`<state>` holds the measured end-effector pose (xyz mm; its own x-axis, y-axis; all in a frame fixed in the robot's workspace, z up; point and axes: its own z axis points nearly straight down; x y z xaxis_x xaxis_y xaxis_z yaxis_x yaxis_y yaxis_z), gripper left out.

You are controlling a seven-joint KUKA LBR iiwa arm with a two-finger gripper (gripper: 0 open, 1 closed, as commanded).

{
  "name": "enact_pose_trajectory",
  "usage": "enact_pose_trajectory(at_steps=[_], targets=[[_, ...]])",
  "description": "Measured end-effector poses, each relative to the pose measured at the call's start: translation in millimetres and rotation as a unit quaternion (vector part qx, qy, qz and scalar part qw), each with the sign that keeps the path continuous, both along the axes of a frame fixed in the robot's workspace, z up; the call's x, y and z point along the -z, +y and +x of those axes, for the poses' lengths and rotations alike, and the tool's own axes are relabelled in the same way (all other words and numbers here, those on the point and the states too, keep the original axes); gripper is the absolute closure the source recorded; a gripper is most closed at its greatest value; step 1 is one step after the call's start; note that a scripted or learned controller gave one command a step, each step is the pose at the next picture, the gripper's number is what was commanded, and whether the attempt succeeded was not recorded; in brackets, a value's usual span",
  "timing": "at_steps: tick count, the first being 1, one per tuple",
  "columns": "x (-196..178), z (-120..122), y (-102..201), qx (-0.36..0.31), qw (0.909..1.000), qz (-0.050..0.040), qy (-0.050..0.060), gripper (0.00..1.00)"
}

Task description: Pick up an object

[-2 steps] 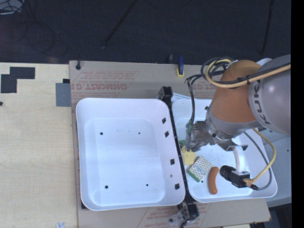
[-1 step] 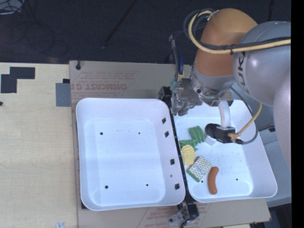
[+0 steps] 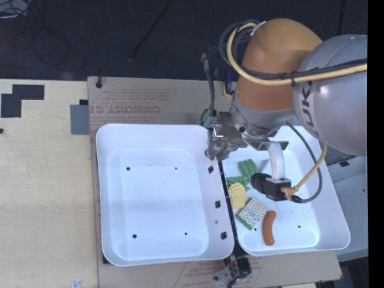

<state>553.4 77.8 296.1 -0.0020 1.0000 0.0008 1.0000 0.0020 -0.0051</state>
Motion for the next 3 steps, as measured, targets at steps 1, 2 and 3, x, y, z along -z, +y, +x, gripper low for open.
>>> enact_pose_trajectory(at_steps=[1,2,3], targets=[[-29,-68,-11,0.001,1.0000,-0.0007,0.001,1.00],[-13,-75,-93,0.003,1.0000,-0.0008,0.000,1.00],[-24,-78,-39,-0.001,1.0000,-0.0002,-0.001,1.00]])
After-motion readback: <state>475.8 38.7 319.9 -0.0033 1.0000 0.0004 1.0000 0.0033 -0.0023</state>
